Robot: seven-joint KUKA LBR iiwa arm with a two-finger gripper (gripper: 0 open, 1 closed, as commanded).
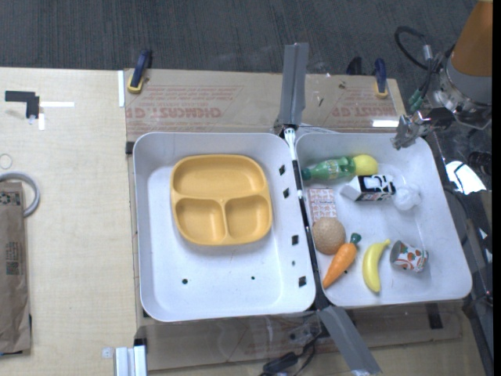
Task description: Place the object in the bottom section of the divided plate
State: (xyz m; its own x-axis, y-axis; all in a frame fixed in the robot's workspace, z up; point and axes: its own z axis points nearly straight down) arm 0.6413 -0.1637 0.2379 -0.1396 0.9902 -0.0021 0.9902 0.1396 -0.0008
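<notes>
A yellow divided plate (221,200) lies in the left bin (156,280), with one wide section on its far side and two smaller sections on its near side. All three sections hold nothing. My gripper (406,134) hangs over the far right corner of the right bin (438,284), well away from the plate. It is above the bin's rim, and I see no object in it. The nearest things below it are a lemon (365,164) and a black-and-white carton (375,187).
The right bin also holds a green bottle (329,169), a pink packet (322,204), a brown round fruit (329,234), a carrot (341,262), a banana (374,265), a patterned cup (409,258) and a clear plastic piece (406,199). A grey divider (294,92) stands between the bins.
</notes>
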